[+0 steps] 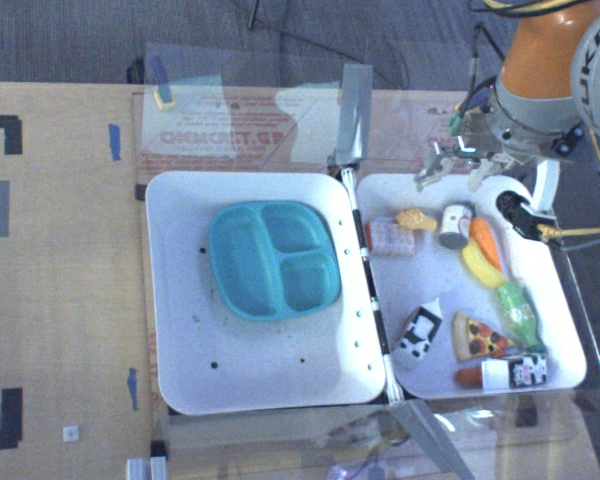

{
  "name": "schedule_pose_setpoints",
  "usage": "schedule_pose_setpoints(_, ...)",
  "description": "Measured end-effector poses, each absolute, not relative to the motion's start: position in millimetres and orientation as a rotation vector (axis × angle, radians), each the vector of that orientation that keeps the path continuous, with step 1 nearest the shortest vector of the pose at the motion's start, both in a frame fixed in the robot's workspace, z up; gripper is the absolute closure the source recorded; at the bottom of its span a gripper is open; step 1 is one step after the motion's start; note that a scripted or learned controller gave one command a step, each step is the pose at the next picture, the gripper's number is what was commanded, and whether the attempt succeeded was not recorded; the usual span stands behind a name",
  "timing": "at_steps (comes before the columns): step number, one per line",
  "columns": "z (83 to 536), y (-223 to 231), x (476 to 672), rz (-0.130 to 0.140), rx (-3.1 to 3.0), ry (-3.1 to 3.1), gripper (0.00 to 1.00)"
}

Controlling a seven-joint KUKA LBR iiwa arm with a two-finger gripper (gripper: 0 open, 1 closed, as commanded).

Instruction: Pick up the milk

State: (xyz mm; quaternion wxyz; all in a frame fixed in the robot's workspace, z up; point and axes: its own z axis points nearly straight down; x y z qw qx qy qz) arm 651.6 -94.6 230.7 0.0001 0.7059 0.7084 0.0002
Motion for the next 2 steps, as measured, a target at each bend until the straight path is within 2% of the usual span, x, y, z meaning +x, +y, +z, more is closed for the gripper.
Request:
schedule_pose_setpoints(1, 136, -93, 583.5, 0.0, 2.277, 2.165, 0.0)
schedule_pose_setpoints(2, 92, -101, 522.9, 0.005, 2.321, 2.113, 0.0)
